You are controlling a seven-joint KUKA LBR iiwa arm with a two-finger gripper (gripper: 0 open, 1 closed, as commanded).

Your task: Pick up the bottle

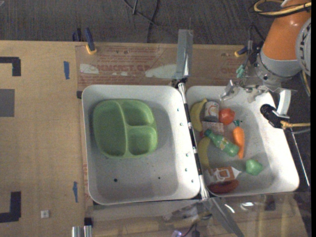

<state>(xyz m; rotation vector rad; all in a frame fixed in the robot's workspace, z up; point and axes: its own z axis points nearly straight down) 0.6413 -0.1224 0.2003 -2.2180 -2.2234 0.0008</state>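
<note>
Bottle [222, 142]: green, small, laid on its side in the right bin [284, 147], near the middle, its axis running from upper left to lower right. It is flanked by a carrot [239, 138] just beside it on the right and a banana [203, 151] close on the left; a tomato [226, 116] and a small can [211, 110] lie above it, a green pepper [254, 167] below right. A second banana [196, 114] is set against the bin's left wall.

Handling, as judged: probably a light, hollow plastic toy, stiff enough to be pinched, smooth and rounded, so liable to roll or slip. A hold across the body at its mid-length, fingers set square to the long axis, is thought best; the carrot leaves little room on that side.

Left bin [168, 177]: a green divided plate [125, 127] is held.

Gripper [240, 88]: seen above the right bin's upper edge, well apart from the bottle, beneath the orange-banded wrist. Nothing is seen held; whether the jaws are parted or closed cannot be told.
</note>
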